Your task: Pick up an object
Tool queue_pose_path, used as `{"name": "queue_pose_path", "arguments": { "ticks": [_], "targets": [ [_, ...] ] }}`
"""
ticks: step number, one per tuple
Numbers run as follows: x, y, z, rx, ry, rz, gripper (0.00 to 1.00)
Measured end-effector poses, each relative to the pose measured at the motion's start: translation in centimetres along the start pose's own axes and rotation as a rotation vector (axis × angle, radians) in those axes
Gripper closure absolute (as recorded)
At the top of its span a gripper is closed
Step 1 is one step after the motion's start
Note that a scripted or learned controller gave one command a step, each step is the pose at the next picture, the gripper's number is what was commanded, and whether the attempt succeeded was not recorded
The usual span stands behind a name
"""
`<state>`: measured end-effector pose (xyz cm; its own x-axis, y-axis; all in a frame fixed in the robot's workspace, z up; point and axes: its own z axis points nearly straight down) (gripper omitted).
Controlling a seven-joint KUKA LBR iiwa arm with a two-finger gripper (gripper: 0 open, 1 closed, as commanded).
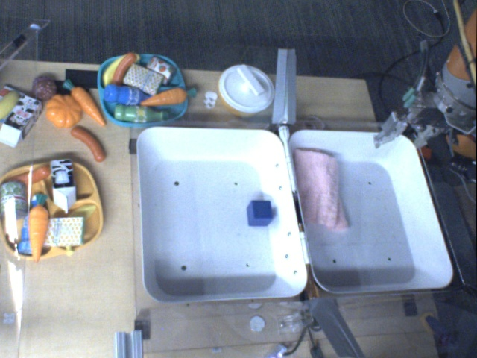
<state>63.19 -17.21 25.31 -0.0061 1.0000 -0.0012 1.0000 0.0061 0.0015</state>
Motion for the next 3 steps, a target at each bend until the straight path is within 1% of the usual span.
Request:
{"name": "queue_pose_path", "arguments": {
  "ticks": [1,2,3],
  "targets": [
    [5.7,-1.0,9.3,0.001,0.002,0.005,0.00],
    [7.2,-2.9,16.1,-0.011,0.000,-0.105,0.00],
    [7.0,-5.9,16.1,-0.017,-0.002,-0.225,0.00]
  ]
}}
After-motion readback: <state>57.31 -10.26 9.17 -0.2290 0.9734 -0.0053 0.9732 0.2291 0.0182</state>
